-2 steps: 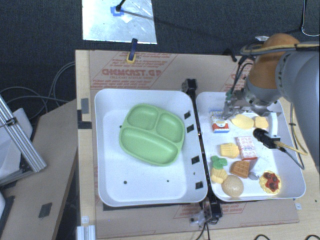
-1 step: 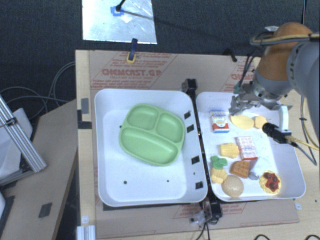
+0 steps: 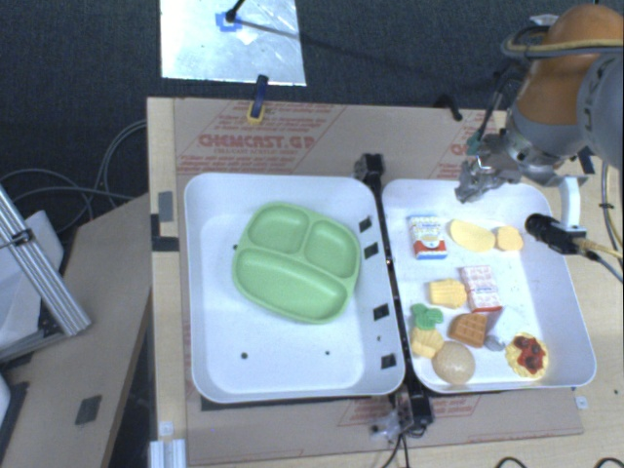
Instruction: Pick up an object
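Grey hand [image 3: 475, 184] above right bin [image 3: 565, 291]

Red lettering reading "CHEMCAST GP" is made out on the brown protective sheet [image 3: 292, 135] covering the table, well to the left of the tool [image 3: 475, 183], just beyond the far rim of the left bin [image 3: 283, 179]. More red print is seen on the same sheet close beside the tool, too broken up to be read. Red markings are noticed on two small packets [image 3: 427, 236] [image 3: 480, 287] in front of the tool; nothing legible there.
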Available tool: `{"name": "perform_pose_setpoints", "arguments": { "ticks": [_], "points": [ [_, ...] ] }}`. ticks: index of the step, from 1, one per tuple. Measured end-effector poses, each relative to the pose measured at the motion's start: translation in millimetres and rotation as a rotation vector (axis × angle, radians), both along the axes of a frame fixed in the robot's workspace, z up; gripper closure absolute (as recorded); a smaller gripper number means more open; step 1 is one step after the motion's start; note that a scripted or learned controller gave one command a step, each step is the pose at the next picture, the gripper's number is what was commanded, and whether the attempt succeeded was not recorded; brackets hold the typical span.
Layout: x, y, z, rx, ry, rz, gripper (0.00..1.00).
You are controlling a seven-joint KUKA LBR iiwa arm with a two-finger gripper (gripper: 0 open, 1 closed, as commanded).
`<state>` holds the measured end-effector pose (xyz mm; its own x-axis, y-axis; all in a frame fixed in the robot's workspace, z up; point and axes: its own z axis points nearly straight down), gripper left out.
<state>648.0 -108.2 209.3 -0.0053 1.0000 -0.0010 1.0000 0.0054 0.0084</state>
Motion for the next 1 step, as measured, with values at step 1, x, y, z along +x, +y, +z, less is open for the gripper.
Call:
{"name": "perform_pose_setpoints", "arguments": {
  "ticks": [1],
  "points": [
    [1.1, 0.2, 16.2, 0.001, 0.004, 0.000, 1.00]
  ]
}}
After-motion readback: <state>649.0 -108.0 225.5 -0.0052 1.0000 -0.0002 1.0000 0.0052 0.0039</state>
